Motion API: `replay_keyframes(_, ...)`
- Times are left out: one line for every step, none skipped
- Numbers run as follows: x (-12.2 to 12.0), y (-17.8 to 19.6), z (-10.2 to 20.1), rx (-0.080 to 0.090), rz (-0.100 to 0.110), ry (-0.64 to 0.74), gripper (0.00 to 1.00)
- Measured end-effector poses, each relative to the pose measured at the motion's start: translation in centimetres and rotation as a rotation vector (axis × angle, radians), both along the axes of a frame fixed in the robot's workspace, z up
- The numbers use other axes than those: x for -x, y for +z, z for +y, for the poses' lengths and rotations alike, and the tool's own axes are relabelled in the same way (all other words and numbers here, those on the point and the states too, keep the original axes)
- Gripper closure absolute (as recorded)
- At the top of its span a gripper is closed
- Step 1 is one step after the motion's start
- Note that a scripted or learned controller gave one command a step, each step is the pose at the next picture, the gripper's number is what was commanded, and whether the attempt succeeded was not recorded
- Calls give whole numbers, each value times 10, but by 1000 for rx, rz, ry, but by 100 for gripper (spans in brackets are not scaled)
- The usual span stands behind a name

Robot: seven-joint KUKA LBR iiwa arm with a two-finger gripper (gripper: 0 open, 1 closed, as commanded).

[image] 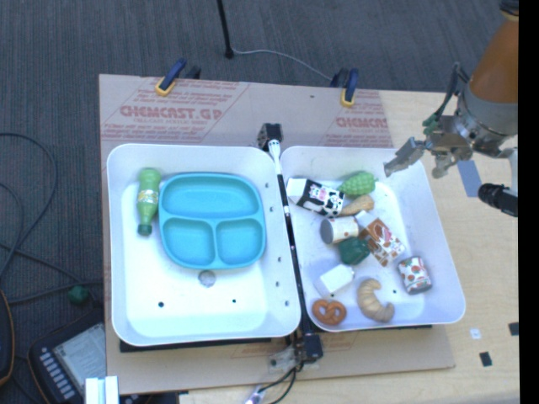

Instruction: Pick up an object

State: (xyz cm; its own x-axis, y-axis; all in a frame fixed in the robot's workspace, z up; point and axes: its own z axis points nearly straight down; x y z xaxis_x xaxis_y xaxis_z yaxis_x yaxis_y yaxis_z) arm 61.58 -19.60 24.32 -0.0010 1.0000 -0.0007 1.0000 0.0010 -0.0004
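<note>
Grey fingers (pixel 425 160) hang spread wide, holding nothing, over the right bin's (pixel 438 225) far corner.

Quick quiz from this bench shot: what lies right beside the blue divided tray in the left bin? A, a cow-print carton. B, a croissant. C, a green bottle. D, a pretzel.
C: the green bottle lies along the left edge of the blue divided tray in the left bin.

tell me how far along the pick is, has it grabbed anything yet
Nothing looks picked yet. The gripper is above the right bin's far right corner, its fingers open with nothing between them. The toys, such as the croissant and pretzel, lie in that bin. Descending, closing on one and lifting all remain.
</note>
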Motion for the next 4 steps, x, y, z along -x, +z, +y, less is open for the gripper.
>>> replay_keyframes(5,-141,-20,-15,6,4,0)
replay_keyframes(85,-155,31,2,-6,-1,0)
replay_keyframes(83,-145,31,3,-10,-2,100)
replay_keyframes(83,-145,31,3,-9,-2,0)
